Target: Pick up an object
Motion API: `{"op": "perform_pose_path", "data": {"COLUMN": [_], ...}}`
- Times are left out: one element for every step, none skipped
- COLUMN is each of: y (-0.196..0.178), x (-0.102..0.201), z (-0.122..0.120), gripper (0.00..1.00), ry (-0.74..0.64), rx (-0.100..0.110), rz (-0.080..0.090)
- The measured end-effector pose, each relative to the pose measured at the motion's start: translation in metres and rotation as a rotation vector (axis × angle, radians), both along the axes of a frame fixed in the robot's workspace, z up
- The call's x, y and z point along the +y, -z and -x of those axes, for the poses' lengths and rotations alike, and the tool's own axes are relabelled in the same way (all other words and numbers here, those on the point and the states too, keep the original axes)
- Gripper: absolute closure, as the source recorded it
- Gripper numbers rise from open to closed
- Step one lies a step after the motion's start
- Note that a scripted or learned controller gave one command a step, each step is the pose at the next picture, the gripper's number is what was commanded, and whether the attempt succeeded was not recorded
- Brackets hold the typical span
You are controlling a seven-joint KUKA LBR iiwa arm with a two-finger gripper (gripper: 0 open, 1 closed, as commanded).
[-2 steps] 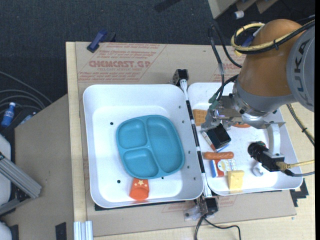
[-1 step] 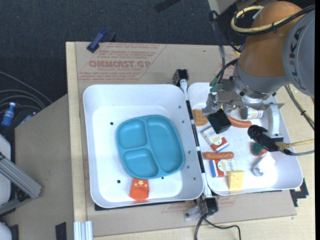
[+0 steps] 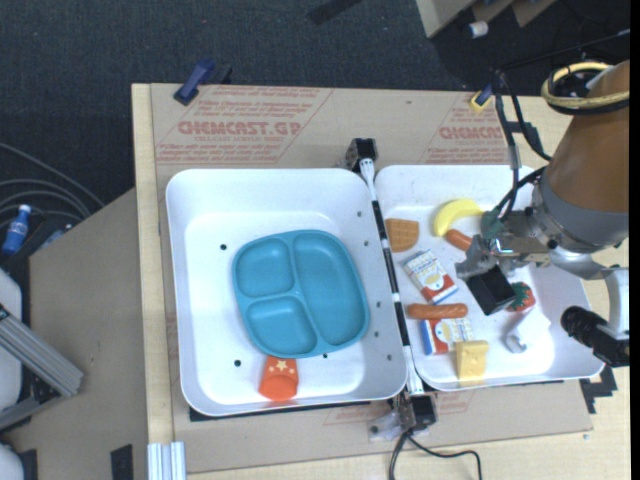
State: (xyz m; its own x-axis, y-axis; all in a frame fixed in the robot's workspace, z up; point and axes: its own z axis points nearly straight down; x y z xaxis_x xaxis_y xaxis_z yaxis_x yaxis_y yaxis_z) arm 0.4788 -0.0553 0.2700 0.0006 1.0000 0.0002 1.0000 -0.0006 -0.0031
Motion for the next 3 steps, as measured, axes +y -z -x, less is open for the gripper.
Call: {"op": "perform_pose_path", "data": {"y": [0.006, 0.021, 0.005], "x": [-0.037, 0.037, 0.009], "z": [-0.073, -0.076, -0.029], "gripper": [1.00, 1.00, 1.00], "ry": [0.000, -0.002, 0.000], "rx": [-0.004, 0.000, 0.000], "rz": [0.001, -0.002, 0.000]}}
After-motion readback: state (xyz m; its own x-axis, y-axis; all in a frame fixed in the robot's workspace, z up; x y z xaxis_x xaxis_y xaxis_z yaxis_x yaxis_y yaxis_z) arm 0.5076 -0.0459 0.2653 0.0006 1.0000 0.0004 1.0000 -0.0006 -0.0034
